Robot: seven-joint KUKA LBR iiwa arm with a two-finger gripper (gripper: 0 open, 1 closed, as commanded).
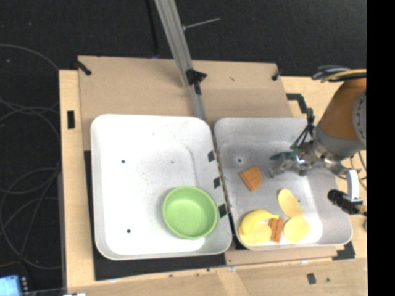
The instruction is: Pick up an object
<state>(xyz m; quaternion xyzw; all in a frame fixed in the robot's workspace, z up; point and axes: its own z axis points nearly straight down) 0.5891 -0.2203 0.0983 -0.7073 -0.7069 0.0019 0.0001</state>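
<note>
The jaws (282,163), whose opening I cannot tell, hang in the right bin (265,131) just beside the orange block (251,178); a slight offset risks nudging that small block away instead of gripping it.

- A light wooden worktop (154,276) fills the lower and middle frame.
- A brown cardboard sheet (142,88) lies across its upper part.
- A dark floor (62,23) runs along the top and left of the frame, with thin black cables (24,165) looping at the left.
- A grey metal pole (176,36) slants down from the top centre.
- A small blue-lit screen (9,285) sits in the lower left corner.
</note>
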